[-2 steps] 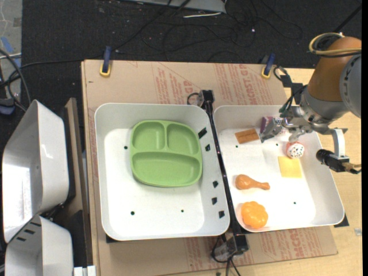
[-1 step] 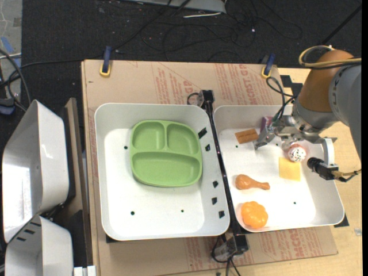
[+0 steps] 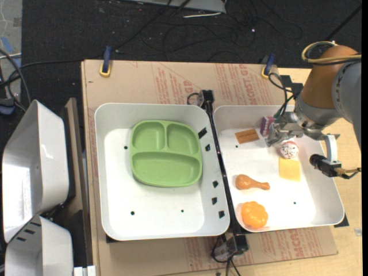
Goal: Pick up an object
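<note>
Right now the arm (image 3: 330, 88) is low over the right bin (image 3: 328, 211), so I'd judge this the approach-and-grasp step, nothing lifted yet. Its gripper (image 3: 280, 132) hangs at the bin's upper middle, just above a small white ball with reddish specks (image 3: 288, 150); whether it is released or clenched I cannot tell from this slant.

The ball seems the likeliest target, though a purplish item (image 3: 267, 125) beside the gripper is too blurred to name. The next move calls for centring over the ball and closing squarely, since a round, smooth thing rolls away easily.

Around it lie a flat orange-brown cracker-like slab (image 3: 246, 135), a pale yellow cheese-like wedge (image 3: 290, 169), a glossy plastic drumstick (image 3: 251, 183) and a lumpy orange toy fruit (image 3: 254, 214). The left bin (image 3: 115, 211) holds a matte green divided plate (image 3: 167, 153) with three compartments.
</note>
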Tool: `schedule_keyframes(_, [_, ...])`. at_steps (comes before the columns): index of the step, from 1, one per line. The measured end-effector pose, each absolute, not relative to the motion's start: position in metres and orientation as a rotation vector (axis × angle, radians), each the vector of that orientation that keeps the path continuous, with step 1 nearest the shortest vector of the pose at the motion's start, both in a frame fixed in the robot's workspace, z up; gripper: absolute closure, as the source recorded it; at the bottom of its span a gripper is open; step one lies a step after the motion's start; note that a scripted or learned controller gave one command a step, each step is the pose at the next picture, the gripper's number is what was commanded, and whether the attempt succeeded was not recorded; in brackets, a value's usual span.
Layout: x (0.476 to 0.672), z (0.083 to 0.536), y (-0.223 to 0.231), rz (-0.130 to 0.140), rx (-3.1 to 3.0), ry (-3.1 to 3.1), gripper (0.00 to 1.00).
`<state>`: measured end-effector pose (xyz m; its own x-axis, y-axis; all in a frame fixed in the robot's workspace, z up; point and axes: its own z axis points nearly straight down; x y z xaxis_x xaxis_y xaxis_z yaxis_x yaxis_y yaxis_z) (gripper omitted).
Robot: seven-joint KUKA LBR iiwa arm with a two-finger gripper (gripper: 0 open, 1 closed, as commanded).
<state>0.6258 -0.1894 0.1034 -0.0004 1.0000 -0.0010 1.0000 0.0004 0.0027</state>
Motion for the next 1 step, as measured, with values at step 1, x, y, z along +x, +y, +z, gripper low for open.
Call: schedule_keyframes(1, [0.6344, 0.1656, -0.1892, 0.006, 2.213, 2.221, 1.0])
